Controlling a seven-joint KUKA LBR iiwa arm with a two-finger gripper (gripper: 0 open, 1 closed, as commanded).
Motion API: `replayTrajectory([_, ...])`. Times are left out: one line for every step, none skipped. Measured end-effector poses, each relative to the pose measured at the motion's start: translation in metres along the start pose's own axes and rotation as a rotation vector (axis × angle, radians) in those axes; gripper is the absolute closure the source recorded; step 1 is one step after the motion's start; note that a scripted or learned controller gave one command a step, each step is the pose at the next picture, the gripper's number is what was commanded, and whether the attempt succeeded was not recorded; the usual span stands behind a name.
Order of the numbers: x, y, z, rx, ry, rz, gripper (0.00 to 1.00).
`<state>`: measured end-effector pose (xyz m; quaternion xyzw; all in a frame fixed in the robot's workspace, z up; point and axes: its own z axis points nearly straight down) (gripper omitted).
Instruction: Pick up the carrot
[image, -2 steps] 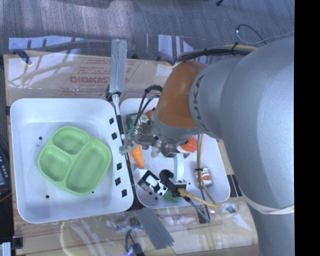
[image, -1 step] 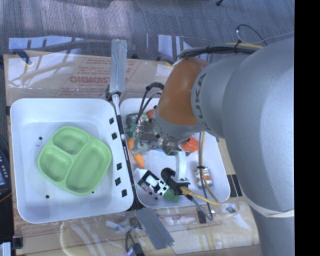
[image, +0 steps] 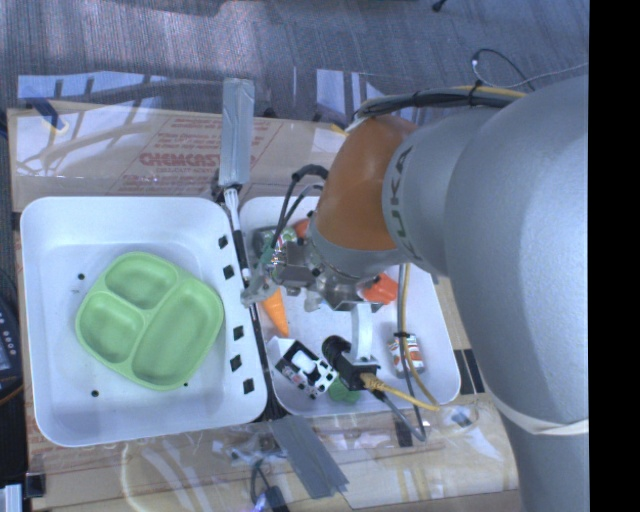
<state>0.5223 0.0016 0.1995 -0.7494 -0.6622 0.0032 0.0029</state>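
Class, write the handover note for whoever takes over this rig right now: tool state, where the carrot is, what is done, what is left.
Tool: low in the right bin, beside the carrot; open or shut cannot be told.
Carrot: lying on the right bin's floor near its left wall, not seen held.
Green divided plate: in the left bin.
Done: approach to the carrot.
Left: grasp and lift it.
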Motion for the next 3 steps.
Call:
replayTrajectory([-0.038,0.022,0.009,-0.006,0.000,0.085,0.00])
replayTrajectory([-0.042,0.033,-0.003,-0.004,0.001,0.108,0.00])
replayTrajectory([-0.033,-0.006,-0.084,-0.007,0.002,0.180,0.00])
